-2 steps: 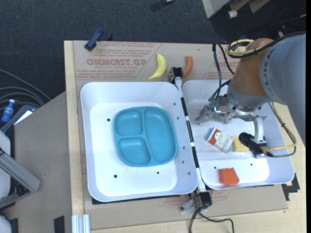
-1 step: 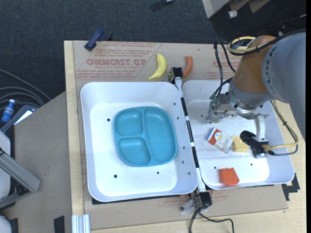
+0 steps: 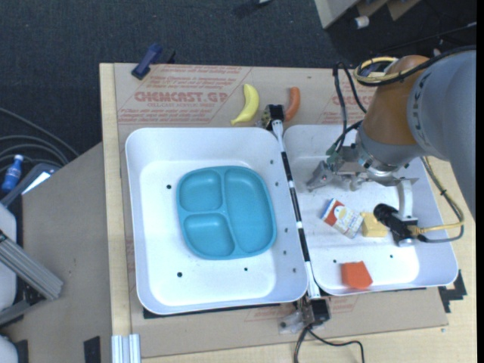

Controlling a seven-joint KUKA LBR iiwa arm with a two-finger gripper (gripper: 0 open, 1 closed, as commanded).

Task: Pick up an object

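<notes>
The gripper (image 3: 330,171) hangs in the right bin (image 3: 425,254) just above a small carton (image 3: 335,214); whether it is open or closed cannot be told.

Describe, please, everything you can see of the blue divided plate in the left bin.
The blue plate is a turquoise rounded rectangle, seemingly smooth plastic, with a raised rim and three compartments: two smaller ones toward the view's left, one longer one toward its right. It lies flat, open side up, slightly turned, near the middle of the left bin. It rests on the bin's white floor, apart from the walls; nothing else touches it.
</notes>
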